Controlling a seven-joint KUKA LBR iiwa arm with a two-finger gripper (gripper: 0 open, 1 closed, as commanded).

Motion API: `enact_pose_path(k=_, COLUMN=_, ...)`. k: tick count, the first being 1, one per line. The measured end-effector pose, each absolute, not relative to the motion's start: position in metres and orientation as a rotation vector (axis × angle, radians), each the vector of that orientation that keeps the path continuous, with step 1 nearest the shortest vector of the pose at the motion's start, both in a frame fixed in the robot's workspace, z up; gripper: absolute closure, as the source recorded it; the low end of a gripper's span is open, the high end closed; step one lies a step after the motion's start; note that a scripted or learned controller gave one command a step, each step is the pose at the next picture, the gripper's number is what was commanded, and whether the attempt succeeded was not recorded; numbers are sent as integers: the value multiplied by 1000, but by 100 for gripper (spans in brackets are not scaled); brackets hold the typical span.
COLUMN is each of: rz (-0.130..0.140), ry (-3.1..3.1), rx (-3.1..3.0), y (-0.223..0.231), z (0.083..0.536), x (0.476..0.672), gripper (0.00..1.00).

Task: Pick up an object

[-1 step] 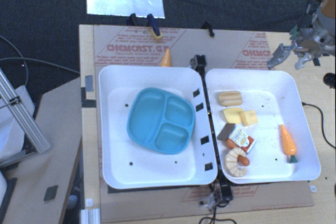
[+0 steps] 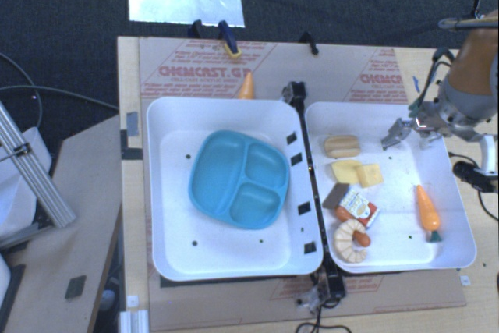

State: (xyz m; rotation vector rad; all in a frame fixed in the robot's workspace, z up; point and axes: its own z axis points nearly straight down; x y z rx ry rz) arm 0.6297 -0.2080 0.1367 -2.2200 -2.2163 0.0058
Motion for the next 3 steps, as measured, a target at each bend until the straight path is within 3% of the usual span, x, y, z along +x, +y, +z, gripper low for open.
enact_pose_path(k=1, rz=-5, ry=-2233, rx=-2218, y=-190, z=84, x=671, gripper=0)
enact_pose_path(k=3, rz=-3, ry=-2215, rx=-2217, y=-205, z=84, x=509, gripper=0)
